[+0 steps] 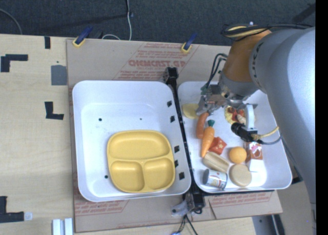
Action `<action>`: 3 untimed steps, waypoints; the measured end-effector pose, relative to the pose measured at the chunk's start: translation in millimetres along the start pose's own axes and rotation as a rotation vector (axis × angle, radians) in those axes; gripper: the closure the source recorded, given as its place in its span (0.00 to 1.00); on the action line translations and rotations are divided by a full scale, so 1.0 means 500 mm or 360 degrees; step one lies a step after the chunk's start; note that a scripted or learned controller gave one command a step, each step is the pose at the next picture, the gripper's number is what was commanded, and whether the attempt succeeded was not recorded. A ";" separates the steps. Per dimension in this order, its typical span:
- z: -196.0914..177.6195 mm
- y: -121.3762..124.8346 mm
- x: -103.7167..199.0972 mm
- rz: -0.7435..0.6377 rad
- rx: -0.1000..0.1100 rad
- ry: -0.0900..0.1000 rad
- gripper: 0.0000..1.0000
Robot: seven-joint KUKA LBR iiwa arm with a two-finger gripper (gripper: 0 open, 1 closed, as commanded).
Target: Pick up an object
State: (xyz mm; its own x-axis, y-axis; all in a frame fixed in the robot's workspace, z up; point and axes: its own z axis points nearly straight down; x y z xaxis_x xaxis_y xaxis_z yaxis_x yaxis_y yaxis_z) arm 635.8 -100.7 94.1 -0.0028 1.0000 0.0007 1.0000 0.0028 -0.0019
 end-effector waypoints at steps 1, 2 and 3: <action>-0.192 -0.089 0.116 -0.0006 -0.0013 0.0003 1.00; -0.240 -0.114 0.205 -0.0006 -0.0004 0.0002 1.00; -0.275 -0.185 0.236 -0.0001 0.0003 0.0001 1.00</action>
